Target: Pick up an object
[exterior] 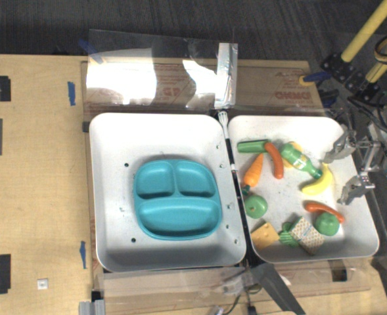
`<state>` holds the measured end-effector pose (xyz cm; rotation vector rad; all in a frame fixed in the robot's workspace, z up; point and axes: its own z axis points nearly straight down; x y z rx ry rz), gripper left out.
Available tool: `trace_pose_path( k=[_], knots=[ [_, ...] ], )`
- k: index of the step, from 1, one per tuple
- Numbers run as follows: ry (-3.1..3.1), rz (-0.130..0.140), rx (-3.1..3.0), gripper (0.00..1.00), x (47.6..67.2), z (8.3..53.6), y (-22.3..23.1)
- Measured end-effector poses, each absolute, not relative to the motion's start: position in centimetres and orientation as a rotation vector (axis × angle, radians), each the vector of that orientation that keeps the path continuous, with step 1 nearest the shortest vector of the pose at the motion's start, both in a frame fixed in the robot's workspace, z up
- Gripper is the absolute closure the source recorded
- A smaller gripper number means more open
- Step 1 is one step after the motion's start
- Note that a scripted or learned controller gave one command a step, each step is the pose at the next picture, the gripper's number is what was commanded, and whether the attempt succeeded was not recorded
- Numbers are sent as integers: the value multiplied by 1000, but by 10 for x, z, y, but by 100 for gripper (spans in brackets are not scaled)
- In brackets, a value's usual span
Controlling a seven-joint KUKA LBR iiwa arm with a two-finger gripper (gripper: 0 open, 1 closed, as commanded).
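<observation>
Two shallow white bins side by side on the counter point(29, 176), inner walls touching. In the left bin point(108, 136): a teal divided plate point(177, 199), centred, bare white floor all round it.

In the right bin point(259, 126), toys crowded together. Near the far edge: a green pod point(251, 146), a red chili point(275, 159), a green bottle point(299, 159). By the dividing wall: an orange carrot point(253, 168) and a green round fruit point(255, 206). Toward the right wall: a yellow banana point(318, 183), a second red chili point(324, 209), a green ball point(326, 223). Along the near edge: a tan wedge point(265, 235) and a patterned block point(307, 235). Some open floor in the middle of that bin.

At the right bin's right edge: the pincer point(348, 169), metal fingers point(336, 148) apart, nothing between them, just beside the banana. Behind it, at the counter's right side, the grey arm point(380, 149).
</observation>
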<state>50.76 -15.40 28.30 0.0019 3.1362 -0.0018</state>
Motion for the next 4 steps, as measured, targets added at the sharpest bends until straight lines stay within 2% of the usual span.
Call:
trace_pose_path(
  k=[1, 2, 3, 4],
  knots=[
    [3119, -6, -267, 0, 551, 98, -167],
    [3129, 0, -51, 0, 609, 89, -120],
    [3169, 12, -183, 0, 662, 88, -134],
    [3166, -18, -78, 0, 658, 90, -105]
  ],
)
